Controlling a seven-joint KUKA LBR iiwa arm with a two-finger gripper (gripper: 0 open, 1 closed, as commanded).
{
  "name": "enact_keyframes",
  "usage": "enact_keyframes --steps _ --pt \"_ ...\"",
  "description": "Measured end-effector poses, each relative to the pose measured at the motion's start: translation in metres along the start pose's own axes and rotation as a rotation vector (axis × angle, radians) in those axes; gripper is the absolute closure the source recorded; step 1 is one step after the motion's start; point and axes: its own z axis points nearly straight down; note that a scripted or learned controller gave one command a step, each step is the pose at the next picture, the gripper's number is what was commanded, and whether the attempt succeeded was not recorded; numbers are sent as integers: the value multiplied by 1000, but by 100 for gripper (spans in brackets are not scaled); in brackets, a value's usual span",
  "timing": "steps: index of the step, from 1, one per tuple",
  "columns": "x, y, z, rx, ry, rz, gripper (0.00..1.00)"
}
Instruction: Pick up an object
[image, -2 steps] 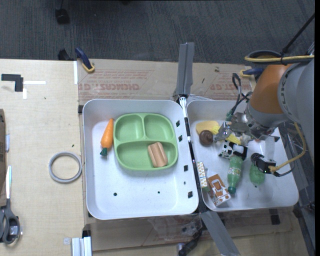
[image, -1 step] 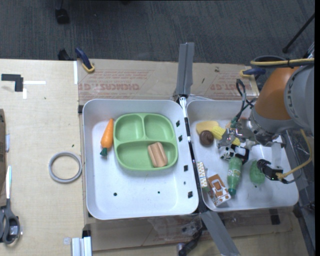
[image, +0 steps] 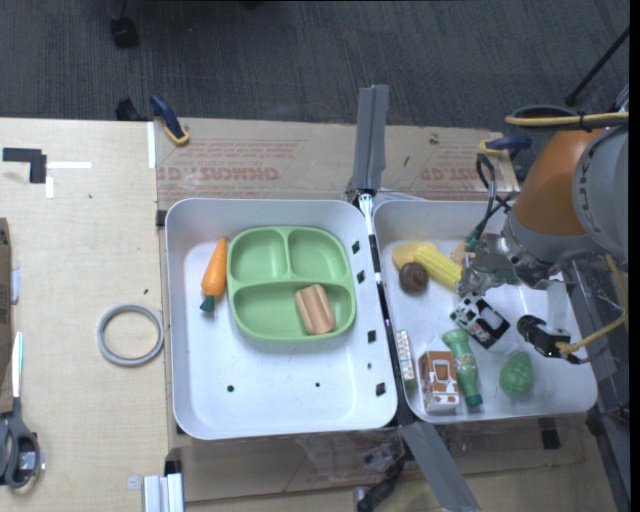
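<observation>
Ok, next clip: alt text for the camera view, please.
A grey arm's gripper hangs low in the right white bin among a yellow corn cob, brown ball, green bottle and small carton. The left white bin holds a green divided plate and an orange carrot.

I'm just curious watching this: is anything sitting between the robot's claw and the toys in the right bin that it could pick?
Nothing visible does. The gripper hangs low in the right bin, with the green bottle, the corn cob and the green round toy lying uncovered around it.
</observation>
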Motion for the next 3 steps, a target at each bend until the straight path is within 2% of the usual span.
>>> enact_keyframes --steps 1,2,3 --pt "0 0 0 0 0 0 0" --pt "21 62 9 0 -1 112 0" --pt "21 62 0 0 -3 109 100"
